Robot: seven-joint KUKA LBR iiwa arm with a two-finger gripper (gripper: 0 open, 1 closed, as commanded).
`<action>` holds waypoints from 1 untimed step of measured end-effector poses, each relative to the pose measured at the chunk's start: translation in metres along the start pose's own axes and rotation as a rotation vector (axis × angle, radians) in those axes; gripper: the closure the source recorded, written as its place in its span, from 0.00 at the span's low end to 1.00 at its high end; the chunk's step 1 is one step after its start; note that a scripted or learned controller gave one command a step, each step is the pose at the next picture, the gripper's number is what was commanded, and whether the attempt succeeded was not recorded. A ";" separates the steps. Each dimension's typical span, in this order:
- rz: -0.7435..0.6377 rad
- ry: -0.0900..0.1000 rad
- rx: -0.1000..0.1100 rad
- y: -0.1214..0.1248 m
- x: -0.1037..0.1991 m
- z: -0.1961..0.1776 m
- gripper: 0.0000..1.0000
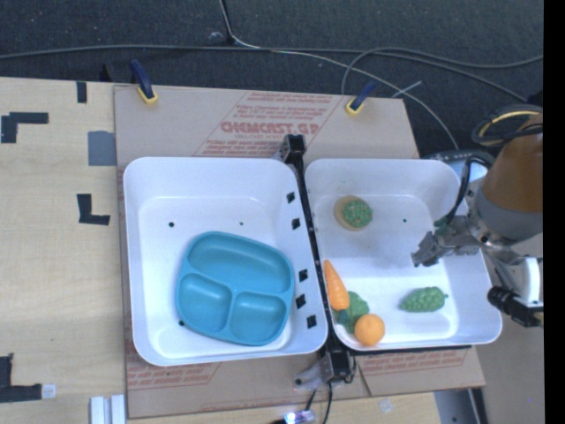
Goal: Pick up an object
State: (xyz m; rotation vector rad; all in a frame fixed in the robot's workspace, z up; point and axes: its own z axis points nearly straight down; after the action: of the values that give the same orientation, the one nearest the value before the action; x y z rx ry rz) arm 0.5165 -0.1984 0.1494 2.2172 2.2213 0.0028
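Bumpy green grape-like cluster [424, 300] lying in right bin [388, 184]; tool [427, 253] above-left, state unclear.

Open white floor mid right bin [388, 250]; obstructed near left wall by orange plastic carrot [335, 286], front by bumpy green cluster [424, 300].
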 end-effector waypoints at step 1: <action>0.001 -0.002 -0.002 -0.001 -0.006 -0.061 1.00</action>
State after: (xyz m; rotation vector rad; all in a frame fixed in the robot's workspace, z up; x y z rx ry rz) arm 0.5148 -0.2043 0.2107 2.2163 2.2182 0.0032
